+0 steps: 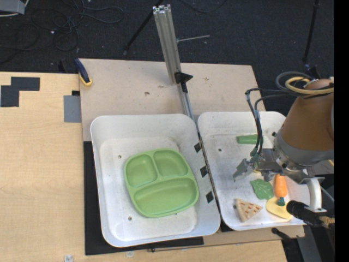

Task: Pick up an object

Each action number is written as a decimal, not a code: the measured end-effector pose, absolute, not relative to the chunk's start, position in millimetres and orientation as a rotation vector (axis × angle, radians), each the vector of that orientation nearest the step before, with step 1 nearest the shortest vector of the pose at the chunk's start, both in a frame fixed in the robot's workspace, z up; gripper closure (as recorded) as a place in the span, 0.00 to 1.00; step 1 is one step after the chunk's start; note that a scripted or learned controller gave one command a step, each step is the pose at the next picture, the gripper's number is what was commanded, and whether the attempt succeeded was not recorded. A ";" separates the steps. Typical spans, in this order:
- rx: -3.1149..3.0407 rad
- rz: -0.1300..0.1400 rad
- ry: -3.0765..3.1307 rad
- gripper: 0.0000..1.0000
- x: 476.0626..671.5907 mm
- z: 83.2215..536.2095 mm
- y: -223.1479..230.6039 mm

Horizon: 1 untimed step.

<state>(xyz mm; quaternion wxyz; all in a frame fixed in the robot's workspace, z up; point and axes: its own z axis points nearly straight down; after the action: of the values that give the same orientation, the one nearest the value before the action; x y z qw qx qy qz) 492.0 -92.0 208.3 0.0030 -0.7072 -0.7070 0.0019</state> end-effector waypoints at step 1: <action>-2.217 0.007 -2.215 0.00 494.8 163.2 -95.1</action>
<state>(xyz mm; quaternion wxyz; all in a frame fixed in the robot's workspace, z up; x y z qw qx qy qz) 494.8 -95.1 163.2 0.0036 -0.7074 -0.7068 0.0023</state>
